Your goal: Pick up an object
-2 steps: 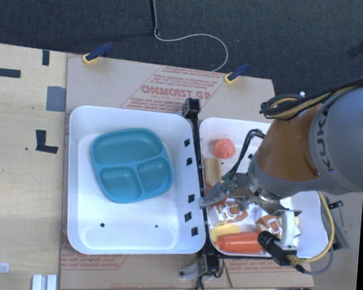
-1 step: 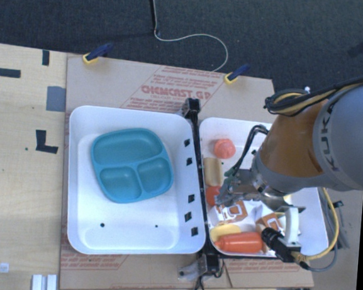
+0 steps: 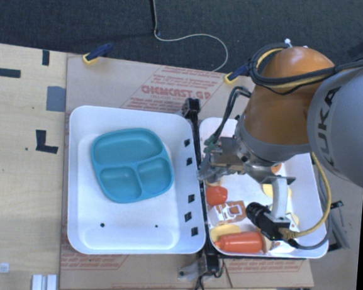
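My gripper point(image 3: 214, 173) hangs low over the left side of the right bin point(image 3: 317, 184), under the arm's grey wrist and orange band. Just below it lies a small red-orange object point(image 3: 216, 195). Near the bin's front edge lie a white and orange packet point(image 3: 232, 211), a pale yellow piece point(image 3: 226, 228) and a long red-orange object point(image 3: 242, 242). A yellow item point(image 3: 270, 189) peeks out beside the arm. The arm hides the rest of this bin.
The left bin point(image 3: 79, 227) holds a blue divided plate point(image 3: 132, 164). A black divider with clips point(image 3: 191, 174) runs between the bins. A black and white fitting with a yellow cable point(image 3: 272, 222) hangs over the right bin's front. Cardboard lies underneath both bins.
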Controlling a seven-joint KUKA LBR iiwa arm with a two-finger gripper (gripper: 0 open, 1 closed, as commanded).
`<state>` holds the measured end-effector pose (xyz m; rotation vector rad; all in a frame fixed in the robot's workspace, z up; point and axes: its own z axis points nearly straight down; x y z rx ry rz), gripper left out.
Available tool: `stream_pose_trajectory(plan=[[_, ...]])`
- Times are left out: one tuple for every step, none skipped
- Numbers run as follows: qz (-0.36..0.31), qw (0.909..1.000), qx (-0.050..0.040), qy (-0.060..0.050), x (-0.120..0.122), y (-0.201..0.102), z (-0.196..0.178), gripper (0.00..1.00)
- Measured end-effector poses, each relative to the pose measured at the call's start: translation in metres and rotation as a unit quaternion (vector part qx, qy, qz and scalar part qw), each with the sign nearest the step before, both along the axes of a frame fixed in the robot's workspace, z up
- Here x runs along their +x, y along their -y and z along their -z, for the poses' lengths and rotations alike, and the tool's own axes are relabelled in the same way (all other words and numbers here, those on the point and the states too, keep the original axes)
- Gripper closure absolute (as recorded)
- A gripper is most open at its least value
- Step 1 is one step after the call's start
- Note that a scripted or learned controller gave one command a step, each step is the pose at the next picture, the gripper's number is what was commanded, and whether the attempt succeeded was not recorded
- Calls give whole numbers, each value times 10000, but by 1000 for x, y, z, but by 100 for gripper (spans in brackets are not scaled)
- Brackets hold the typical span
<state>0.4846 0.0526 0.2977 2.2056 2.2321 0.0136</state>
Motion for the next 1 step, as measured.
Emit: stream_pose_trajectory(plan=[[47, 10000, -14, -24, -1, 2, -49, 100]])
